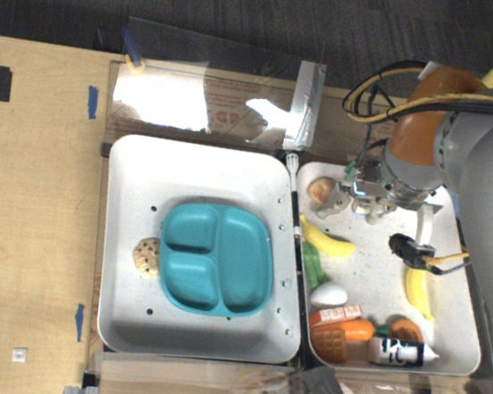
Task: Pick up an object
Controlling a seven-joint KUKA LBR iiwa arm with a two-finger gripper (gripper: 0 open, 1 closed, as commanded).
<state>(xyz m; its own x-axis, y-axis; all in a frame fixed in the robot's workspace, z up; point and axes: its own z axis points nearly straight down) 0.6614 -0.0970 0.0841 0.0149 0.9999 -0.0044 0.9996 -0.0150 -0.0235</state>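
Camera view: grey arm (487, 151) with orange band reaching in from the right, wrist bent down over the far end of the right bin (467, 266). Gripper (365, 201) low above the bin floor, just beside a small tan roundish object (320, 190); finger spread not resolvable, possibly nothing held. Two white bins side by side. Left bin (126, 221): one teal divided tray (217, 257), three compartments; one speckled cookie-like disc (146, 256) touching the tray's left edge. Right bin: two bananas, one (326, 243) near the left wall, one (420, 291) toward the right; one green item (311, 265); one white egg-like piece (330, 295); one carrot (357, 330); one dark bottle with white label (399, 351) at the near wall. Tan object: smooth, pale brown, near the bin's far-left corner.
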